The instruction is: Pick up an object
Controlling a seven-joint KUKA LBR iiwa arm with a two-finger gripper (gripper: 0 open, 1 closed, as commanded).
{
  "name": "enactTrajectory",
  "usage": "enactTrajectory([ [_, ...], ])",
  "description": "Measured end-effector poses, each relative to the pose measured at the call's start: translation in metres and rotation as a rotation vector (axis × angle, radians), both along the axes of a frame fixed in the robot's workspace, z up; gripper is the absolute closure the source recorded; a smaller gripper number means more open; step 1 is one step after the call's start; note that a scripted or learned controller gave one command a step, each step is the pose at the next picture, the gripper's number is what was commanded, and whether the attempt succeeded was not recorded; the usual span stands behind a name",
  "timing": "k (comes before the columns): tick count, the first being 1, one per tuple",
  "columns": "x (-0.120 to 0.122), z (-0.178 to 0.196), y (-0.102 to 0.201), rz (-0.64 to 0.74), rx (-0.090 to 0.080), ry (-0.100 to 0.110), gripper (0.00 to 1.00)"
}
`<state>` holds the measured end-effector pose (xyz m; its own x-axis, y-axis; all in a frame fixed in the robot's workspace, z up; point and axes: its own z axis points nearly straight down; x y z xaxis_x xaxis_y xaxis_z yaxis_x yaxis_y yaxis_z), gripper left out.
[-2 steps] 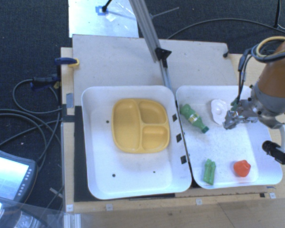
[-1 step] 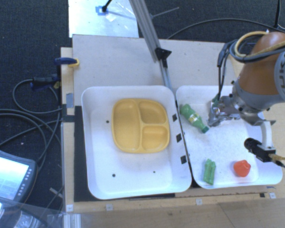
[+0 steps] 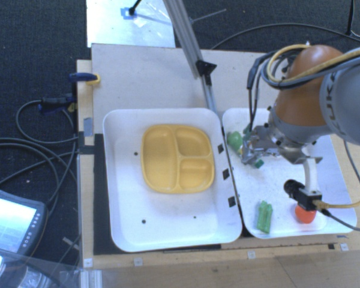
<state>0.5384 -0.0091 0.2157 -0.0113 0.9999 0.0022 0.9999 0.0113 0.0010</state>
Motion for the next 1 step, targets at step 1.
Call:
enactTrajectory([
  [1,-0.0039,-0.0055,0.057,0.001,0.0,0.0,1.0],
])
